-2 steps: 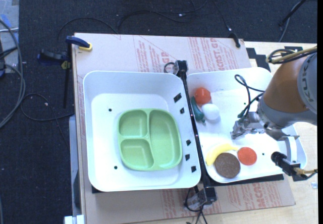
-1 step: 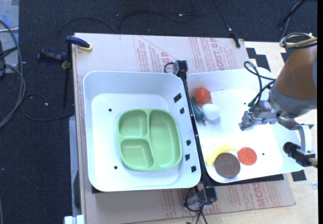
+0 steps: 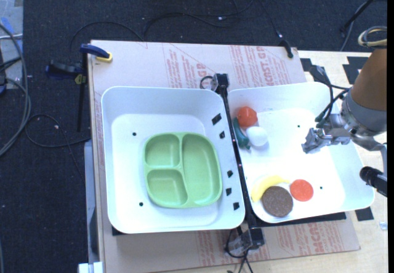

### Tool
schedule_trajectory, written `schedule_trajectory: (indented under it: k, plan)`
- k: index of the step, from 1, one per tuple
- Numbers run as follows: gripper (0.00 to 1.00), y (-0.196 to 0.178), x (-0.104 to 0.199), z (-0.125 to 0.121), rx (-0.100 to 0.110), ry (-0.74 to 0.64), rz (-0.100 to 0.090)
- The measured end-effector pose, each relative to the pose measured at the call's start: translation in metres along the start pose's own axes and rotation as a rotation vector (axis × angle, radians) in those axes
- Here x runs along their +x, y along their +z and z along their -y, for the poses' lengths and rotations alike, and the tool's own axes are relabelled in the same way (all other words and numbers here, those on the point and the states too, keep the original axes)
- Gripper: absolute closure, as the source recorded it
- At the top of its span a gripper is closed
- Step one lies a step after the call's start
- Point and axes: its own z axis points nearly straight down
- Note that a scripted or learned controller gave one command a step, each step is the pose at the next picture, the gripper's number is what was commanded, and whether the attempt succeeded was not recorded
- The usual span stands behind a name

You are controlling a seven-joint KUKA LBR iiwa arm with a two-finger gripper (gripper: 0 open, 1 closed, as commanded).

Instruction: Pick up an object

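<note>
Five small things lie in the right bin [image 3: 345, 204]: one orange-red ball [image 3: 247, 116], one white egg [image 3: 257, 136], one yellow banana [image 3: 266, 183], one brown disc [image 3: 277, 201], one red disc [image 3: 301, 190]; the claw [image 3: 312, 142] hovers nearby, its grip unclear.

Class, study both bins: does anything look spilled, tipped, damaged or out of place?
Nothing stands out. The green divided plate lies flat in the left bin; the small toys sit loose in the right bin, none spilled over the rim.

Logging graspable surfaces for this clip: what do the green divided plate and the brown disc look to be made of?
The green divided plate looks like moulded plastic: uniform pale green, smooth, rounded compartment walls, soft sheen. The brown disc appears matte with a speckled, slightly rough face, possibly a toy-food patty in plastic or foam; the view leaves that open.
</note>
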Motion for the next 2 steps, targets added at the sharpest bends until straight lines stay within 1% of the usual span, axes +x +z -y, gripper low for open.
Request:
schedule_trajectory:
  k: [1, 2]
  plan:
    - [1.0, -0.016, 0.0, 0.0, 0.002, 0.0, -0.001]
    - [1.0, -0.008, 0.054, -0.003, 0.004, -0.004, -0.002]
